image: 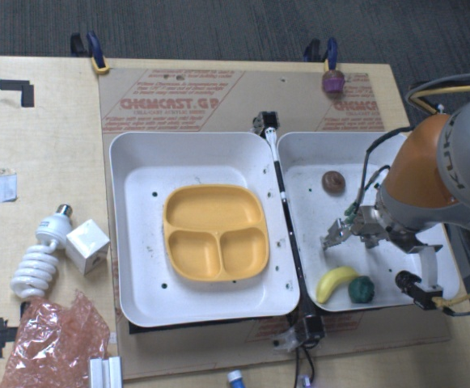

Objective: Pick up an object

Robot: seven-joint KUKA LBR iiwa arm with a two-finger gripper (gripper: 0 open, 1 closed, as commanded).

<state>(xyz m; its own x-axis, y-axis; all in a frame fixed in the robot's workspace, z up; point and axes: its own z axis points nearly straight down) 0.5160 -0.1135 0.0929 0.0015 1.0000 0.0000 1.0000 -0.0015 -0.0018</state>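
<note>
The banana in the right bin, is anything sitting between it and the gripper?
Nothing visible does. The gripper hangs over bare bin floor just above the banana, with open white floor between them. The green ball lies to the banana's right, and the brown ball sits farther up the right bin.

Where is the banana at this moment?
The banana lies in the right bin, near its front edge, directly left of the green ball and below the gripper.

The bench (48, 144) bears two white bins (137, 217), a spiral bulb (39, 261).
</note>
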